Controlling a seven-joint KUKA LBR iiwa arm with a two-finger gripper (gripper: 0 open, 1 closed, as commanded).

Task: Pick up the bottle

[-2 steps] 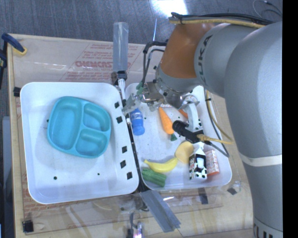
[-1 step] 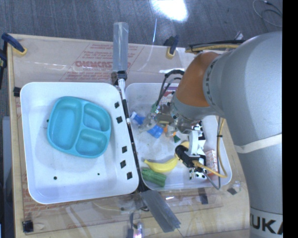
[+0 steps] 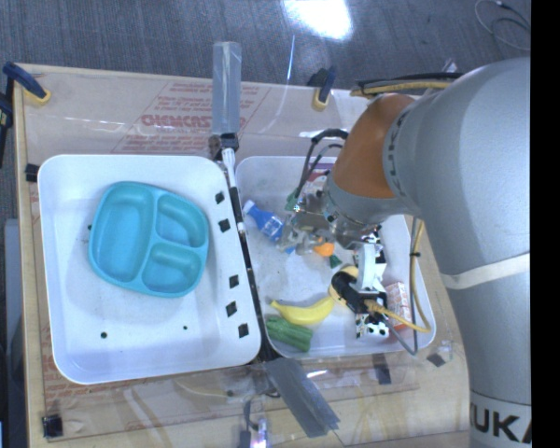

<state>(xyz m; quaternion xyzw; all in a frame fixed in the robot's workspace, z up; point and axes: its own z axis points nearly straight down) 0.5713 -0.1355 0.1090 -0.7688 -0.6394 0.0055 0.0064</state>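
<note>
The bottle (image 3: 263, 220), small with blue and white on it, lies in the right bin (image 3: 261, 180) near its left wall, towards the back. My gripper (image 3: 305, 230) is low inside that bin, just right of the bottle and close against it. The grey arm with its orange band (image 3: 369, 157) hangs over the bin's right half and hides what is under it. I cannot make out whether the gripper touches the bottle.
A banana (image 3: 303, 311) and a green object (image 3: 289, 332) lie at the right bin's front. A small orange piece (image 3: 325, 247) and a black-and-white toy (image 3: 373, 325) sit nearby. The left bin (image 3: 65, 343) holds a blue divided plate (image 3: 149, 239).
</note>
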